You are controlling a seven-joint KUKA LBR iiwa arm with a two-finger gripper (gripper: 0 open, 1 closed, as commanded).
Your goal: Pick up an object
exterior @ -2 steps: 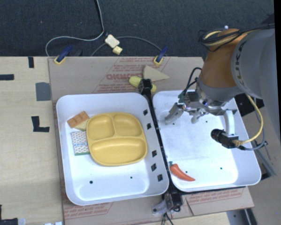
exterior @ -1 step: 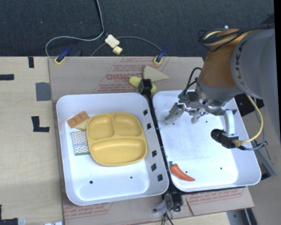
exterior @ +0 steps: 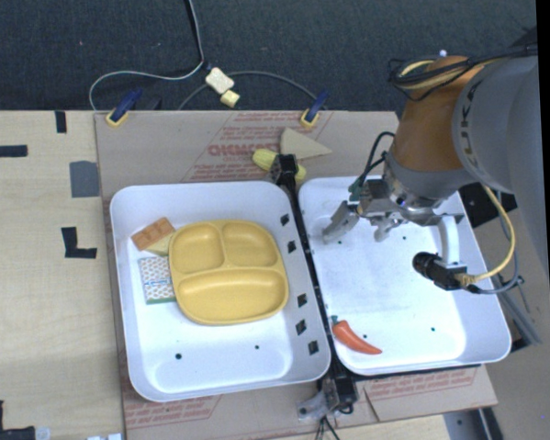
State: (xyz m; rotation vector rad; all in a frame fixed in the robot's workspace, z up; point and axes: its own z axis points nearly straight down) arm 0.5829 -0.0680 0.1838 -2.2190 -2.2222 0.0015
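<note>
Tool (exterior: pixel 360 221) spread wide, holding nothing, hanging over right white bin (exterior: pixel 474 342); small orange carrot-shaped toy (exterior: pixel 355 338) lies well below it, ungrasped.

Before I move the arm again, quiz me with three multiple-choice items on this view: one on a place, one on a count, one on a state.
1. Where does the carrot lie?
A. In the right bin, near its front left corner
B. On the yellow tray
C. On the cardboard outside the bins

2. How many compartments does the tray have?
A. One
B. Three
C. Five

3. How does the claw stand?
A. Shut on the carrot
B. Open above the right bin, holding nothing
C. Down inside the left bin

Key: 1 A, the carrot rests on the right bin's floor beside the divider. 2 B, two small sections sit above one long one. 3 B, its fingers are spread apart, well away from the carrot.
</note>
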